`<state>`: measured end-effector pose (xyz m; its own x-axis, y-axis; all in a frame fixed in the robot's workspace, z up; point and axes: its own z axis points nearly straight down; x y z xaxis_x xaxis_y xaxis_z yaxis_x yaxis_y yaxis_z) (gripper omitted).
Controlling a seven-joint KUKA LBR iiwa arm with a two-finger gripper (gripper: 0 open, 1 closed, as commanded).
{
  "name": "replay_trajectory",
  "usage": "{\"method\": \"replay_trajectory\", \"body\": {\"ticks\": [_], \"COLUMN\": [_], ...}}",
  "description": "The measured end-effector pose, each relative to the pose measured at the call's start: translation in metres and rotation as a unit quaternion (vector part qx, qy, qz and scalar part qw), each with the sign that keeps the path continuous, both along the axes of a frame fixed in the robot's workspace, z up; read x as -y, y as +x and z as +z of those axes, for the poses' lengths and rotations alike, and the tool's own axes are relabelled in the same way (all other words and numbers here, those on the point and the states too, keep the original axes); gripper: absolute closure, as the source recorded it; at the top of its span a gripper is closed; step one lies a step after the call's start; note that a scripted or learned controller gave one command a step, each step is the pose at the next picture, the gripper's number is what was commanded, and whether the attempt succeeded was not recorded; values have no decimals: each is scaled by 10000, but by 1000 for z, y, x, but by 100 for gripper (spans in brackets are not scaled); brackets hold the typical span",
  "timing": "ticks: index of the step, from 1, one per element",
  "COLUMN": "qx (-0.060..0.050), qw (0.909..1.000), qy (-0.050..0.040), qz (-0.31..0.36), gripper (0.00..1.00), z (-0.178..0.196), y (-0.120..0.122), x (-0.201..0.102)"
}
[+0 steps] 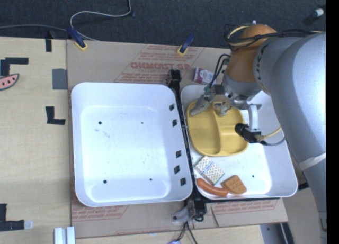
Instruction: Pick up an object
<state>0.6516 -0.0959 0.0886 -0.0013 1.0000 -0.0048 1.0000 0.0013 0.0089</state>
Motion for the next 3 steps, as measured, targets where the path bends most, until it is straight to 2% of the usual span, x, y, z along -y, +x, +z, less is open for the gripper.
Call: {"method": "replay_trajectory", "body": {"ticks": [1, 2, 3], "qx": [-31, -45, -35], "qw": [10000, 10000, 10000], "qy": [28, -30, 19], "qz": [5, -5, 3], "gripper": [0, 0, 0], "z": [-1, 0, -1], "y": [18, 17, 18], "x": [16, 4, 12]}}
